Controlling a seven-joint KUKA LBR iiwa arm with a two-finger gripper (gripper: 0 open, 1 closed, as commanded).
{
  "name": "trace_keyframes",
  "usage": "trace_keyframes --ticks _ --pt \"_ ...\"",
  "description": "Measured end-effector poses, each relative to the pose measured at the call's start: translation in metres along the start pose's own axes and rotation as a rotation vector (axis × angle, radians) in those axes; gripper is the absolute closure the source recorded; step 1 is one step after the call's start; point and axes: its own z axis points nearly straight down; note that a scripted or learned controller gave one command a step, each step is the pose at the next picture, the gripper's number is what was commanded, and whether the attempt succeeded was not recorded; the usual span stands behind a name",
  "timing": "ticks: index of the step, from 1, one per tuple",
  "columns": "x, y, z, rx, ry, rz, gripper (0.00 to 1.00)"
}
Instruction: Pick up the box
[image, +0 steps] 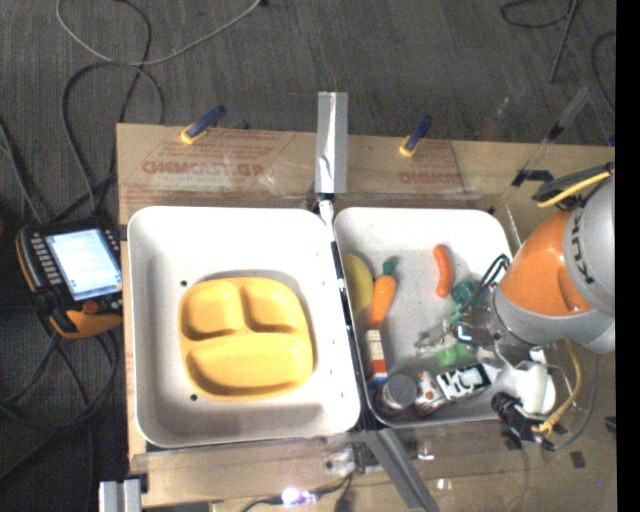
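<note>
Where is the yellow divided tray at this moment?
In the camera view, the yellow divided tray lies flat in the middle of the left white bin, across the divider from the right bin that holds the carrots and other small items.

Divided tray (247, 333) in left bin (140, 330); carrot (379, 296), box (452, 383), can (396, 393) in right bin (420, 222).

This is a robotics lab or test cell rather than a home or shop. Two white bins (150, 300) sit on a plywood bench (230, 165) held by blue-and-yellow clamps (203, 124). Left of the bench, a teach pendant (72, 265) with a lit screen lies on dark carpet (60, 120), and loose cables (110, 50) trail across the floor beyond the bench. The grey-and-orange industrial arm (560, 270) rises at the bench's right.
</note>
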Motion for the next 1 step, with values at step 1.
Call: trace_keyframes --ticks 1 --pt "-0.0206 0.0665 -0.0116 0.015 -0.001 0.032 0.00"
